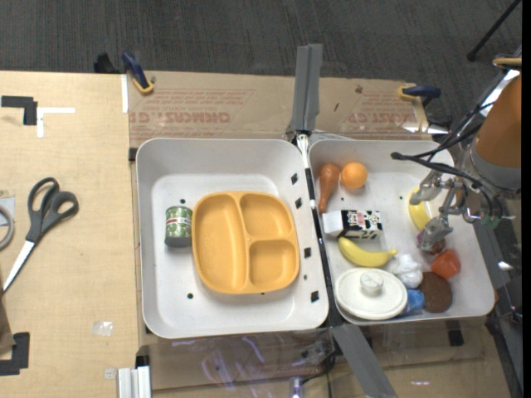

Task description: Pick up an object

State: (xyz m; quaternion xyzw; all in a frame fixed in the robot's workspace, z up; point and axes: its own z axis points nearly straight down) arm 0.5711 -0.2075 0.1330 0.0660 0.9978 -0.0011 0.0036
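My gripper [435, 222] hangs low over the right side of the right bin [390, 152], reaching in from the right. Just left of it lies a yellow fruit [418, 212], and a red object [446, 264] sits just below it. Around them are a banana [365, 254], a small black-and-white carton [362, 222], an orange [354, 175], a brown drumstick-shaped toy [328, 182], a white crumpled item [406, 265], a brown round object [437, 293] and a white lidded bowl [371, 293]. Nothing is clearly held.
The left bin [158, 247] holds a yellow divided plate [246, 241] and a green can [177, 225]. Scissors [40, 214] lie on the wooden bench at left. A grey divider post [307, 89] stands between the bins at the back. Cables run at the right.
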